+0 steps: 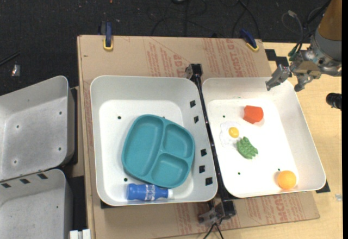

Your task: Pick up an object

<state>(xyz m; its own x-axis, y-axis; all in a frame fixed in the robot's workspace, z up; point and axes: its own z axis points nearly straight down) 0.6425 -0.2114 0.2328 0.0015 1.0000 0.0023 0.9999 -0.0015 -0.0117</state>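
Standing by the bench: left bin (103, 124) holds a teal divided plate (158, 150) across its middle and, along its near edge, a blue and white bottle (148, 193) lying on its side, just beside the plate's rim. Right bin (310, 140) holds a toy fried egg (231, 133) near its left wall, a green leafy piece (247, 148) just beside it, a red-orange block (253, 114) toward the far edge, and an orange ball (286, 179) in the near right corner. Gripper (288, 80) hangs over the right bin's far right corner, fingers spread apart, grasping nothing, well apart from every item.
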